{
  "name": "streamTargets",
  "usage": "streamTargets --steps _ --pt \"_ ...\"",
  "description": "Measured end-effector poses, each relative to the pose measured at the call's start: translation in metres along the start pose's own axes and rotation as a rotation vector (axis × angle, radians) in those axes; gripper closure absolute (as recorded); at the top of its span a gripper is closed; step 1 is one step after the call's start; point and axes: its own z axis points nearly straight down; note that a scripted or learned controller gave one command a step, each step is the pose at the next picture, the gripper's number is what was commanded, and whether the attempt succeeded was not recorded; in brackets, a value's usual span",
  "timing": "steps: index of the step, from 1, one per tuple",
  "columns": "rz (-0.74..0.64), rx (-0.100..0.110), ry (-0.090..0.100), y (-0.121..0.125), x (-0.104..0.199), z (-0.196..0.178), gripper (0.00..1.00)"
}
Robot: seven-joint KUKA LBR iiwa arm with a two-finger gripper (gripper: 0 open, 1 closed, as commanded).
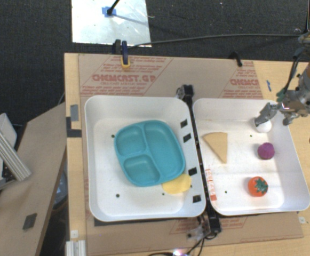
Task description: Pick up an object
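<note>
The right bin (296,167) holds a tan wedge (217,144), a purple ball (266,151), a red-orange fruit with a green top (257,186) and a small white rounded object (263,125). My gripper (276,117) hangs over the bin's far right corner with its fingers spread, so it is open. One fingertip (265,113) is right above the white object, but nothing sits between the fingers. The purple ball lies a little nearer the camera than the gripper.
The left bin (98,143) carries a teal divided plate (149,152), with a yellow piece (177,184) poking out from under its near edge. A black divider strip (195,153) runs between the bins. Cables cross the bench behind them.
</note>
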Motion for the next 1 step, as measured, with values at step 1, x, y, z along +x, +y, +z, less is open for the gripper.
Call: streamTargets --steps 1 --pt "-0.003 -0.011 -0.002 0.0026 0.0004 -0.0063 0.00"
